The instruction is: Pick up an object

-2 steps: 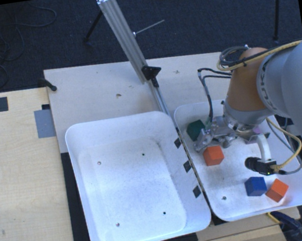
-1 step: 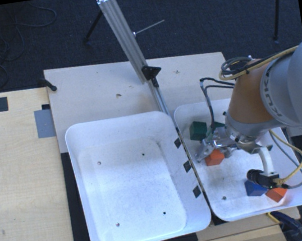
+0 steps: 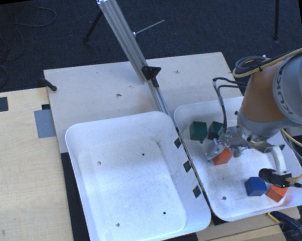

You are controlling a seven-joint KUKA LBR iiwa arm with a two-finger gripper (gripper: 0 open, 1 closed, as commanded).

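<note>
Hand low in right bin – at orange block; grip state unclear.

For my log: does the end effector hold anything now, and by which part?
Cannot be told. The end effector sits right at the orange block, but a grip is not visible.

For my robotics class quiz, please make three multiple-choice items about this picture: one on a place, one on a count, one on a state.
1. The blue block lies in which bin?
A. left bin
B. right bin
C. outside both

2. How many green blocks are there?
A. two
B. four
C. none

3. The pincer is
A. over the left bin
B. raised high above the bench
C. low beside the orange block

Answers: 1 B, it rests near the right bin's front corner; 2 A, one green block beside another; 3 C, it is right at that block.
</note>
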